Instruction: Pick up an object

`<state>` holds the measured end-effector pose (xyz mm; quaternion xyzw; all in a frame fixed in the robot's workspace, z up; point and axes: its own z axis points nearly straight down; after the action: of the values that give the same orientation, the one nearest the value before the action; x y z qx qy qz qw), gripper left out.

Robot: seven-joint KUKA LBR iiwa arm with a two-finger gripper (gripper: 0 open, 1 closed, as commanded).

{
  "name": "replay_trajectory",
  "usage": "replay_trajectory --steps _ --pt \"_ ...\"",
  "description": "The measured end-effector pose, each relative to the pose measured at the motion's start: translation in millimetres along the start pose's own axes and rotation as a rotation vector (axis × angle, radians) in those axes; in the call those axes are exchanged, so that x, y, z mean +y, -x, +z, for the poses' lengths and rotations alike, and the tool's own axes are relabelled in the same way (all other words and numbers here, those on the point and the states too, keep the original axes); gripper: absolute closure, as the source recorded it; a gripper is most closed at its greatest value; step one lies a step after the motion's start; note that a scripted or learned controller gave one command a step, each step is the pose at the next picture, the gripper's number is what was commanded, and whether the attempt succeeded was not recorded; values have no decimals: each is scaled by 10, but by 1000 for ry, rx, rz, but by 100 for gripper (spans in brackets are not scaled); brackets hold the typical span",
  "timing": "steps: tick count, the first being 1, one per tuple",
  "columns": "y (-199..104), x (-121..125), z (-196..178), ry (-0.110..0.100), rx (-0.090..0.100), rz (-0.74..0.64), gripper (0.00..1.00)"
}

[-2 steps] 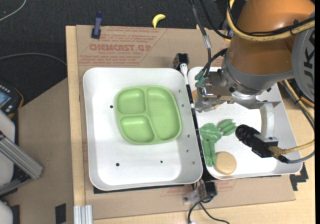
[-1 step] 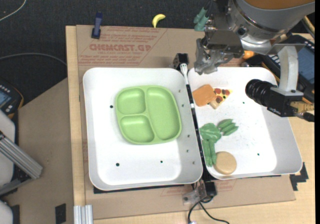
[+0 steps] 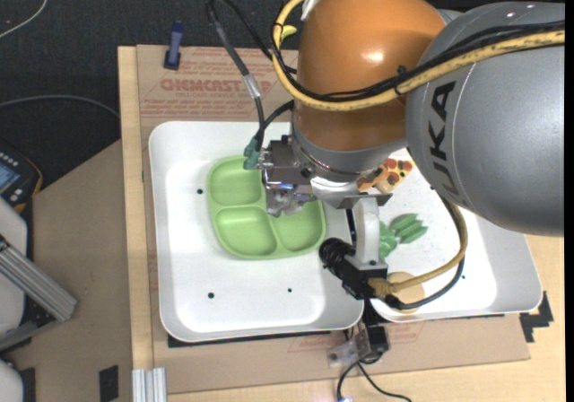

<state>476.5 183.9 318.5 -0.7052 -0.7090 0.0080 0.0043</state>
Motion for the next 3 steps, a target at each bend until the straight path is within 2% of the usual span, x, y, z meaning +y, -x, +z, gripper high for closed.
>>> replay_trajectory --steps 1,3 --pt "490 17 -795 25 7 10 100" --pt "452 20 -964 22 6 4 100"
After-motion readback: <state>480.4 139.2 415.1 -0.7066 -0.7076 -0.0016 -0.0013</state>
